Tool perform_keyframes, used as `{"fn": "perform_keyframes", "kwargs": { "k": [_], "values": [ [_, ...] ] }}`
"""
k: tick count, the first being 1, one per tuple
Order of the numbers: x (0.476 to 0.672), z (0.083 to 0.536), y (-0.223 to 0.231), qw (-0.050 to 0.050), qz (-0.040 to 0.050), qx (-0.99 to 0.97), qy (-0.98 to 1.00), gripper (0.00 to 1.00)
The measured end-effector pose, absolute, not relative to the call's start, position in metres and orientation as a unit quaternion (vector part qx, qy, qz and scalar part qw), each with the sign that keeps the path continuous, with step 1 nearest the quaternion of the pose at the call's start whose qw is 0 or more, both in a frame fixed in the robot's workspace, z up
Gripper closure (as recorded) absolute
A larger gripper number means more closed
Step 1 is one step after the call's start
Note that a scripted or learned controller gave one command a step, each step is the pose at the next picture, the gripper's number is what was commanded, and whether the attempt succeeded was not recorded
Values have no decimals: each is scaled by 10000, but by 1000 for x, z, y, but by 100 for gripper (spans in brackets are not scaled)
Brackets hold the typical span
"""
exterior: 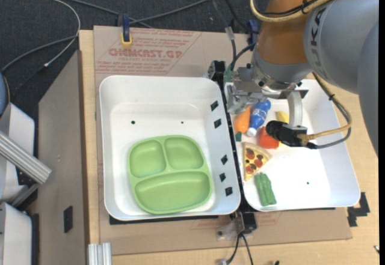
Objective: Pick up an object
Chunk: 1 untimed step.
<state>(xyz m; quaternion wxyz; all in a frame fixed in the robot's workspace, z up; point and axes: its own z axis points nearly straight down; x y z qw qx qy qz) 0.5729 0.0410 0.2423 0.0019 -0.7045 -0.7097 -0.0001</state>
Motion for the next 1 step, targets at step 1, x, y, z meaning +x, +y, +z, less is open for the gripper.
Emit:
{"fn": "perform_keyframes", "kwargs": {
  "k": [1],
  "values": [
    [577, 234, 86, 3, -5, -7053, -7089, 100]
  ]
}}
